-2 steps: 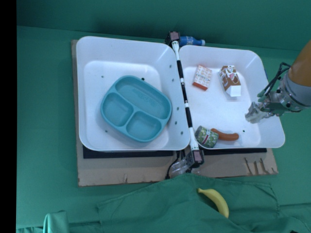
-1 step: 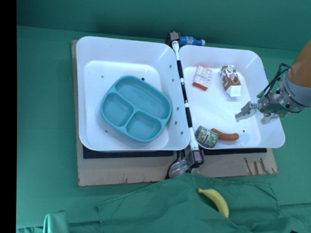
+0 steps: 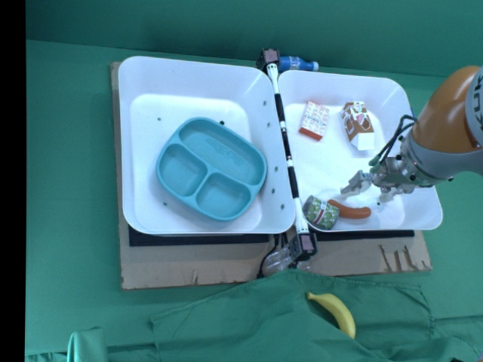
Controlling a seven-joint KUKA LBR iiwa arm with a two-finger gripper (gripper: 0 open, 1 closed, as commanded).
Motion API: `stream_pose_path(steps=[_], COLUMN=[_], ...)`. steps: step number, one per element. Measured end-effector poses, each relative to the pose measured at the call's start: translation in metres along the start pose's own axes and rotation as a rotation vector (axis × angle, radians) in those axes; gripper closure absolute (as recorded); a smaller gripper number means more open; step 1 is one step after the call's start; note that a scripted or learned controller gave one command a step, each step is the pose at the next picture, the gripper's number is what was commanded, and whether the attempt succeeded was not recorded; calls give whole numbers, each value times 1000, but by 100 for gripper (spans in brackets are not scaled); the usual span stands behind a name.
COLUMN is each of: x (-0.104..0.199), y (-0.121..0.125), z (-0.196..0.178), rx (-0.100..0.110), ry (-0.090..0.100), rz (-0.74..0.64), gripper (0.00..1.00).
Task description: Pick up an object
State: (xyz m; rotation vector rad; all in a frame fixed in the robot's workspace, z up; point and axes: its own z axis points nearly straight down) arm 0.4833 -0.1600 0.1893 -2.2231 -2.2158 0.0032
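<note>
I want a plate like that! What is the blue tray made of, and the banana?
The divided tray looks like moulded plastic: even teal colour, smooth soft sheen, rounded compartments. The banana may be a plastic toy, being uniformly yellow and glossy, though that is hard to tell.

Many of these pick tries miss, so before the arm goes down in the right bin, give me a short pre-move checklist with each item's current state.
1. gripper positioned over the right bin: ok.
2. Nothing seen between its fingers: ok.
3. sausage lying just below the gripper, in plain view: ok.
4. Sausage free of neighbours: not ok, the green can sits against its left end.
5. Gripper centred above the sausage: cannot tell from this slanted view.
6. red-and-white packet and brown carton lie apart from the gripper's path: ok.
</note>
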Motion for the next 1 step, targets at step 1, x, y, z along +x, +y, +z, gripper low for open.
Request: stream_pose_path(steps=[1], x=[7], y=[4], z=[-60], rx=[-14], ry=[-5], rz=[7], gripper=[0])
